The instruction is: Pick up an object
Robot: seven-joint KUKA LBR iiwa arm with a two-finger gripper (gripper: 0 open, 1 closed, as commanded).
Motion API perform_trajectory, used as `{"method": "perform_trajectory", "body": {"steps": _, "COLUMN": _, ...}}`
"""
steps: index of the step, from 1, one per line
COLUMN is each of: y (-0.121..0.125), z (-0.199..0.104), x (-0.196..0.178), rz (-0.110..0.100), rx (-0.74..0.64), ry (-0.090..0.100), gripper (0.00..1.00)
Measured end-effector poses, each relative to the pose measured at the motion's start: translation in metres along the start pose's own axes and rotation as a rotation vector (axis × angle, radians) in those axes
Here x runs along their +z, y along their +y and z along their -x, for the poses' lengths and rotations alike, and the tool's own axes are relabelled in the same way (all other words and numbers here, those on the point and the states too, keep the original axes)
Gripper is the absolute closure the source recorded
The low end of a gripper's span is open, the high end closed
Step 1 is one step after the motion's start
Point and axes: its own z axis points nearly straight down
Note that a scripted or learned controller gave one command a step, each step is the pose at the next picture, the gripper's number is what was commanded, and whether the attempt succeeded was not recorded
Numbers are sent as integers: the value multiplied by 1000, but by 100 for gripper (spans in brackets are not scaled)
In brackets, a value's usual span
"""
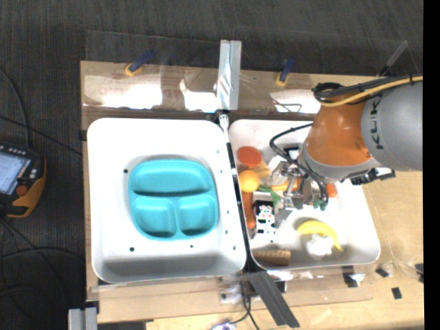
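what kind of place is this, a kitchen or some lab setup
Most likely a robotics lab bench, not a kitchen: a KUKA arm reaches over two white bins, the items look like toy food such as a banana, and a handheld control pendant lies on the carpet.

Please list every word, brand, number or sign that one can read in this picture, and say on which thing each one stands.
"KU": black letters on the grey arm at the right edge; the rest of the word is cut off.
Handheld device screen at the left edge: lit, too small and blurred to read.
Black-and-white package in the right bin: markings too blurred to read.
Nothing else legible.
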Motion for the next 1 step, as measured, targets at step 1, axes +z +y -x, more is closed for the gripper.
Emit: {"method": "perform_trajectory", "body": {"steps": 1, "y": 2, "z": 22, "x": 1, "rz": 1, "rx": 40, "ry": 11, "gripper": 0}}
